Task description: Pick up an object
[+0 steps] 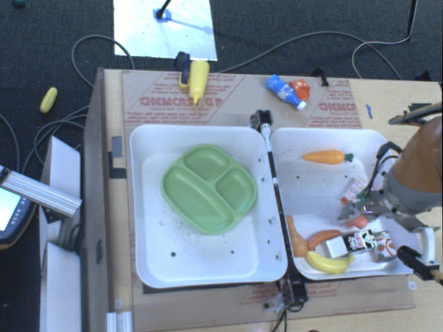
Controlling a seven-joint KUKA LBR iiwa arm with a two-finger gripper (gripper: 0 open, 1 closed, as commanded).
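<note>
From the camera view above the bench, 2 shallow white bins sit side by side: the left white bin [149,206] carries a light green divided plastic plate [209,188], and the right white bin [311,185] carries the loose toys that the task could draw from. The grey arm with its orange band [423,163] reaches in from the right, and its two-finger gripper [358,209] hangs low over the right bin's lower half, just above a small red piece [358,221] and beside a pink-and-white striped packet [354,187]. Whether the pincer is wide, narrow or closed on anything cannot be told here, since the metal parts blur together against the clutter. Near it lie a yellow plastic banana [328,262], a curved red-orange sausage-shaped toy [322,238], an orange wedge-shaped piece [296,236] against the divider, and a small black-and-white printed box [363,241]. An orange plastic carrot with a green top [327,158] rests well apart, near the bin's far wall. Outside the bins, a yellow squeeze bottle [197,79] and a blue-and-white bottle [284,92] lie on the cardboard sheet [228,102]. Judged from this, the task looks about midway: the approach is made, but no object is seen lifted clear, so the grasp and the raise are left.
</note>
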